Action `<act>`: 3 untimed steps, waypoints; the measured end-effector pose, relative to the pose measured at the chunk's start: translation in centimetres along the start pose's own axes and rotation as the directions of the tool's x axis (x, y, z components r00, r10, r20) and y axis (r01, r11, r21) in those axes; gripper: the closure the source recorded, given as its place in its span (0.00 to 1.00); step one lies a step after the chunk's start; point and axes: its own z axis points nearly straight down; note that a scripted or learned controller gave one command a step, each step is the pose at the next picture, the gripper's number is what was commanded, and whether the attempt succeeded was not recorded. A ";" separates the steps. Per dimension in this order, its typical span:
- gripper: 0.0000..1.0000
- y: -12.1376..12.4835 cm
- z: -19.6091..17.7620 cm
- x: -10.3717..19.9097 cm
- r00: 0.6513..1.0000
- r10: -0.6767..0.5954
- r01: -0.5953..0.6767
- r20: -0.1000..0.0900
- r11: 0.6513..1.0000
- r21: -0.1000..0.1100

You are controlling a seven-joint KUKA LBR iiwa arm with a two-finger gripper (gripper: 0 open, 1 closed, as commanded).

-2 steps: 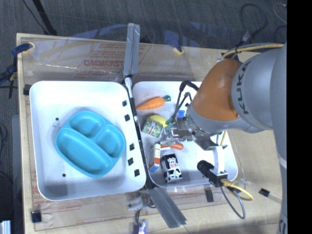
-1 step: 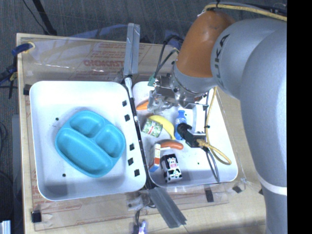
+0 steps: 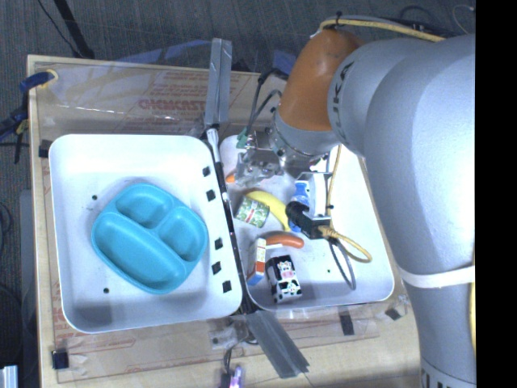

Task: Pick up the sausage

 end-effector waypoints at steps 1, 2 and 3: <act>1.00 4.2 -3.3 -1.1 0.993 -0.116 0.116 0.001 0.993 -0.006; 1.00 4.2 -0.1 4.2 0.948 -0.318 0.318 0.001 0.948 -0.001; 1.00 4.3 -1.1 4.2 0.947 -0.321 0.321 0.000 0.947 0.000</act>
